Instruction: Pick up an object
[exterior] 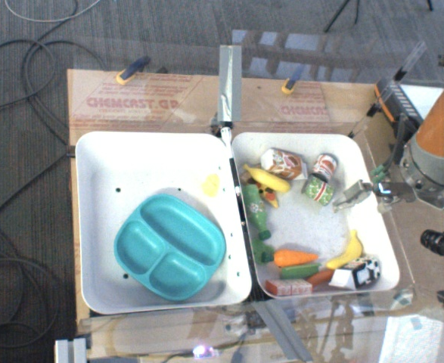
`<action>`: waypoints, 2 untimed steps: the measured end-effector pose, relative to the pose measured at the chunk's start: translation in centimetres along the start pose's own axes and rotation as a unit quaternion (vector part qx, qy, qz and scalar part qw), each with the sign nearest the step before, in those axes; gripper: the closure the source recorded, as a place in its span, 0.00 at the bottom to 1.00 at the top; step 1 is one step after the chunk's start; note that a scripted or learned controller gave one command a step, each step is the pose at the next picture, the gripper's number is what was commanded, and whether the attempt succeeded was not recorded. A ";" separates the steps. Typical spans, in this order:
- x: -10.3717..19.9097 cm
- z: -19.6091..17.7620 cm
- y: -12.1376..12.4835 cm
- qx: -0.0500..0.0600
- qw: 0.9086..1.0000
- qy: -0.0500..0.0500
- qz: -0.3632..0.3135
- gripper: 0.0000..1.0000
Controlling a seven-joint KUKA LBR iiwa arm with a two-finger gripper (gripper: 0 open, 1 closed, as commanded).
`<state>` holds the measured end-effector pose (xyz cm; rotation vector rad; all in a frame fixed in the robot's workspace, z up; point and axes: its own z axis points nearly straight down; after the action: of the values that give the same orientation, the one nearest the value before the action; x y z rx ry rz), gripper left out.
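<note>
Pincer (355, 195) at the right rim of the right bin (358, 144), reaching in from the arm (430, 157); whether it is spread or closed I cannot tell, and nothing shows in its grasp

Nearest candidate: small can (320, 181) with red and green label, lying tilted in the upper part of the bin, just left of the pincer tip. Beside it a brown-and-white packet (284, 162), touching or nearly so; a banana (267, 178) lies just left of that. Green pieces (253, 206) run down the bin's left wall. Along the bottom: carrot (294, 258), second banana (346, 251), small black-and-white block (365, 271), crowded together.

Left bin (100, 153) holds a teal divided plate (170, 245) and a small yellow item (211, 184) near the top right corner.

Judgement: still in approach, nothing lifted. Can looks the best target — open floor below it. Come down over its middle, straddle the narrow axis, keep clear of the packet, watch for rolling
</note>
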<state>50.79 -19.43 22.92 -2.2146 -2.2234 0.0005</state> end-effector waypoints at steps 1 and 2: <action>1.2 14.0 0.2 -0.006 0.997 -0.003 -0.073 0.00; -1.2 14.0 2.4 -0.006 0.999 0.009 0.032 0.00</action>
<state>53.13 -20.58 8.88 -2.2812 -2.1486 -0.0305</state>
